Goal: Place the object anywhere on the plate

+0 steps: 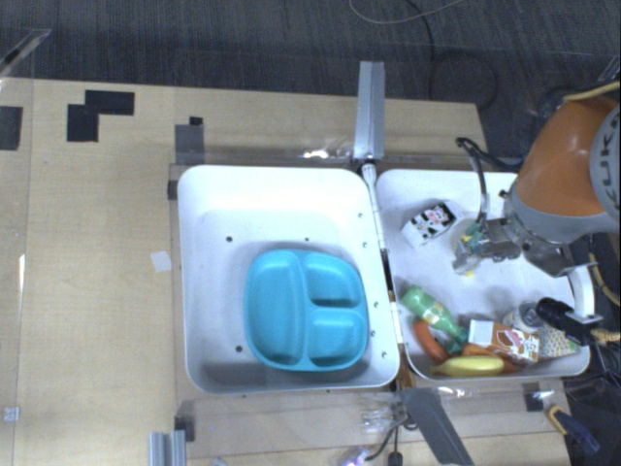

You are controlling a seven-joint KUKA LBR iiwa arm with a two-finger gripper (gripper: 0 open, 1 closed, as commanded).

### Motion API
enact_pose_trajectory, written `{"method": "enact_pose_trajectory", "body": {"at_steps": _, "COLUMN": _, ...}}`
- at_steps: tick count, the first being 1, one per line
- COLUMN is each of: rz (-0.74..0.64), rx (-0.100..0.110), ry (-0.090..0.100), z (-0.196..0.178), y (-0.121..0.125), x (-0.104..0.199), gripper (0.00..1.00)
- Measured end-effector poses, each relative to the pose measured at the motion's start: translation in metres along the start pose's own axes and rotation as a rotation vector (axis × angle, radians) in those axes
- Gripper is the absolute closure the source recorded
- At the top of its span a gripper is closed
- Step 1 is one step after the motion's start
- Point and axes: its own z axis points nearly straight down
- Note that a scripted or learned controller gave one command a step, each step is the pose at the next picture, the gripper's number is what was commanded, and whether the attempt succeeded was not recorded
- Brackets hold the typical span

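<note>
Looking down from the fixed camera, you have a pale wooden desk (87, 289) with black markings near its far left, and dark grey carpet beyond its far edge, where a thin cable (427, 13) loops. Two shallow white bins sit side by side, split by a metal rail. The left bin (209, 212) holds a blue divided plate (306, 309), lying toward the near wall with bare white floor around its far and left sides.

The right bin (417, 187) is more crowded along its near wall: a green bottle (432, 311), a yellow banana (469, 365) with something orange-red just beside it, and a printed packet (514, 343). A small white carton with black patches (429, 221) lies apart in the far half, with open floor around it.

The arm reaches in from the right, and your claw (475, 246) hangs over the middle of the right bin, near the carton and to its right. It is blurred, so I cannot tell how it is set. The plate is well apart, across the rail.
</note>
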Motion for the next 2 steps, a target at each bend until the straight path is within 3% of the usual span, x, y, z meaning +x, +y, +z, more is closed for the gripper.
{"method": "enact_pose_trajectory", "body": {"at_steps": 1, "rz": 0.009, "rx": 0.0, "ry": -0.001, "z": -0.073, "y": 0.083, "x": 0.014, "gripper": 1.0}}
{"method": "enact_pose_trajectory", "body": {"at_steps": 2, "rz": -0.304, "rx": -0.003, "ry": -0.001, "z": -0.167, "y": 0.082, "x": 0.077, "gripper": 1.0}}
